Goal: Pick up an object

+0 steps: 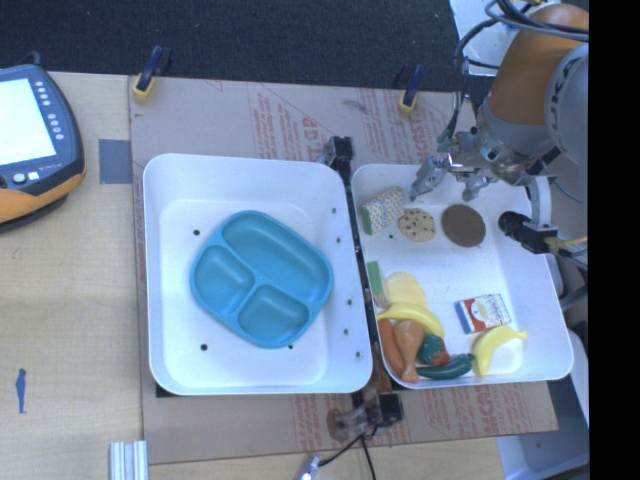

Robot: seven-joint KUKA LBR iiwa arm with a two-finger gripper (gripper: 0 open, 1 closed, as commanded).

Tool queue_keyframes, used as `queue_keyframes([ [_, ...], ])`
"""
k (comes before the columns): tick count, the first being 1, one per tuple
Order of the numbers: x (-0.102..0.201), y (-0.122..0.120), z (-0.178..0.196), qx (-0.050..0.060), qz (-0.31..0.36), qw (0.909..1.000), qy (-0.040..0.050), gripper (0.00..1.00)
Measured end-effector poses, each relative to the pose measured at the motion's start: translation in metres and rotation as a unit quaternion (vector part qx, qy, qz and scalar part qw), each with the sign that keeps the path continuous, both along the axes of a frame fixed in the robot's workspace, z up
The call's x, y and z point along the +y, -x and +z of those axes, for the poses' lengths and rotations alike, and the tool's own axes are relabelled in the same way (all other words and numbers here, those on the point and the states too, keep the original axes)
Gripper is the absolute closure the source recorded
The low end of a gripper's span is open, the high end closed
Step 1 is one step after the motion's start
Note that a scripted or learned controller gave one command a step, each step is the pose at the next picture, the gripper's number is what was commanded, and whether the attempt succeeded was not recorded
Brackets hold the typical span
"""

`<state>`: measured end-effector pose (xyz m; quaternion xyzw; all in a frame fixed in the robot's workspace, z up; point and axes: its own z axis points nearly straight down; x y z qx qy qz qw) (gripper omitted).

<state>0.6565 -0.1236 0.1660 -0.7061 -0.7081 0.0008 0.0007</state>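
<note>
The grey robot arm [545, 78] with an orange band reaches in from the right. Its gripper [450, 176] hangs over the top edge of the right shallow white bin [545, 298]. The thin metal fingers [425, 180] are spread apart, and nothing is between them.

Just below the gripper lie three small things in a row. On the left is a pale speckled block [384, 210]. Next to it is a round tan cookie with dark dots [416, 225]. Next to that is a flat round brown disc [463, 225]. The gripper is near them but is not touching any of them.

Lower in the same bin there is a pile of toy food. A soft yellow lump [404, 289] sits above a yellow banana [408, 315]. An orange carrot-shaped toy [398, 346] and a dark green pepper-shaped toy [441, 368] lie at the bottom edge. A small red, white and blue carton [484, 313] lies to the right, and a second yellow banana toy [497, 347] lies just below it.

The left shallow white bin [175, 183] holds a blue plastic plate with three sections [262, 279]. The plate sits near the middle of the bin.

Both bins rest side by side on a sheet of brown cardboard [270, 118] on the wooden counter [60, 318]. A grey and orange handheld screen [32, 138] lies on the counter at the far left.
</note>
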Motion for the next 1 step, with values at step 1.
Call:
queue_keyframes([
  [1, -0.0105, 0.0654, -0.0748, 0.002, 0.001, 1.0000, 0.0004, 0.00],
])
